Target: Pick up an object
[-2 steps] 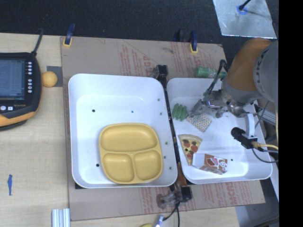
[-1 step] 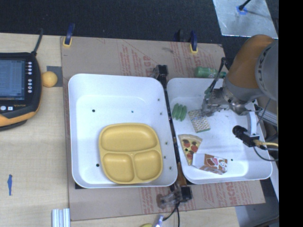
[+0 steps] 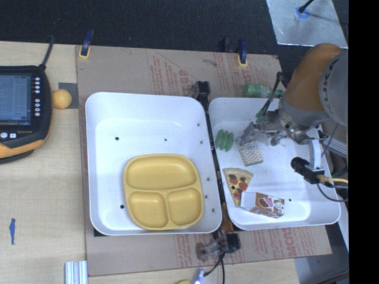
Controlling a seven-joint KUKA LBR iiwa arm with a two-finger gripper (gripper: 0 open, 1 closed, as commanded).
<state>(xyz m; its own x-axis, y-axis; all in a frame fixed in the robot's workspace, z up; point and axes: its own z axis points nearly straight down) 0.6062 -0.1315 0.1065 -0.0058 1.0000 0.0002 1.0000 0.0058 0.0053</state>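
The gripper (image 3: 251, 134) is hanging low in the right bin (image 3: 331, 218), sitting right over a small patterned card (image 3: 251, 154), probably lining up a grab since the pea pod (image 3: 224, 139) and pizza slice (image 3: 237, 184) are lying just beside it.

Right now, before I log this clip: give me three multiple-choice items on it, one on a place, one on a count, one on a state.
1. Where does the yellow tray lie?
A. left bin
B. right bin
C. bare bench

2. How many compartments does the tray have?
A. two
B. three
C. five

3. How does the pizza slice rest?
A. flat on the bin floor
B. propped on the tray
C. hanging over the rim

Answers: 1 A, it sits inside the left bin. 2 B, one long section above two smaller ones. 3 A, it lies flat in the right bin, near the dividing wall.
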